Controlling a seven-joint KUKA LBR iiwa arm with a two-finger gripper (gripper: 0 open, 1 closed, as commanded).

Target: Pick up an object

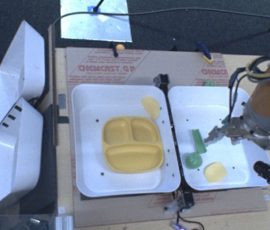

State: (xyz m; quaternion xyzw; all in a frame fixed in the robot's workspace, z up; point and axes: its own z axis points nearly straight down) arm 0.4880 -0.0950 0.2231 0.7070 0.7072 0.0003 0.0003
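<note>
The right bin (207, 91) holds a green stick (198, 141), a round green piece (193, 160) just below it, and a flat yellow piece (215, 172) near the front. In the left bin (84, 138) lie a yellow divided plate (132, 144) and a pale yellow oval piece (151, 107) by the back right corner. My gripper (215, 133) hangs low in the right bin, just right of the green stick's upper half. I see nothing held in it.
The arm's orange band (269, 97) and grey wrist cover the right side of the right bin. Cables loop above the wrist. A narrow black divider (169, 123) separates the bins. A blue-and-yellow clamp (204, 52) sits on the cardboard behind.
</note>
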